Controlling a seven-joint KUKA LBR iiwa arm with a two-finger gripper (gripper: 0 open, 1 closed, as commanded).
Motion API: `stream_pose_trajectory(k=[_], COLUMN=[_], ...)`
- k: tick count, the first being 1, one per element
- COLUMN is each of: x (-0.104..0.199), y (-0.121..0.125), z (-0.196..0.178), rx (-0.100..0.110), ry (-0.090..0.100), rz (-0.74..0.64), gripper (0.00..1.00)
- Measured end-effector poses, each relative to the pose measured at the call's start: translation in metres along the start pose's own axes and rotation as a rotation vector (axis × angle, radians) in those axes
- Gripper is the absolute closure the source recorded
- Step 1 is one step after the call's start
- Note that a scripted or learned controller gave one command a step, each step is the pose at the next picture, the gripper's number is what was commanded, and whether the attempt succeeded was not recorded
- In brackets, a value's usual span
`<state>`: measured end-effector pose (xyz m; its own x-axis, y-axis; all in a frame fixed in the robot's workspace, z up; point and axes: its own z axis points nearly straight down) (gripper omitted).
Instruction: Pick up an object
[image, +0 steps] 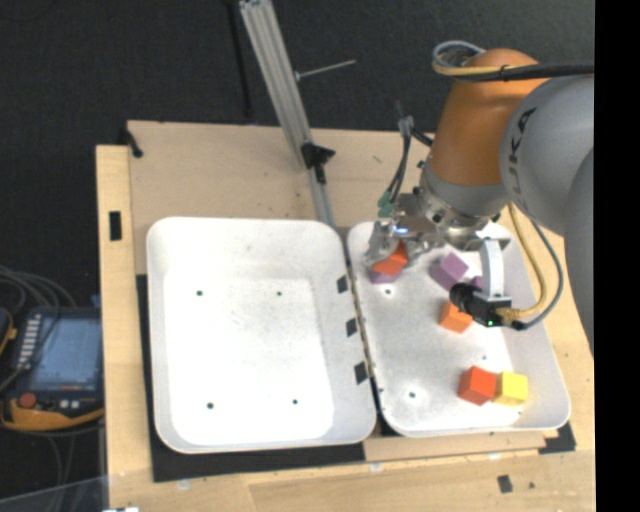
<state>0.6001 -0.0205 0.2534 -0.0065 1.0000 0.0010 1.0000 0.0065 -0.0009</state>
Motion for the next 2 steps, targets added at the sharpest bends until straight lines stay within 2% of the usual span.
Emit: stream_pose_trajectory(k=[1, 2], x=[0.05, 0.095], y=[0.018, 0.033], z=[0.017, 0.008], rx=[-0.001, -0.003], ry=[-0.002, 0.001], rz=[0.001, -0.001], gripper=[1.0, 1.0])
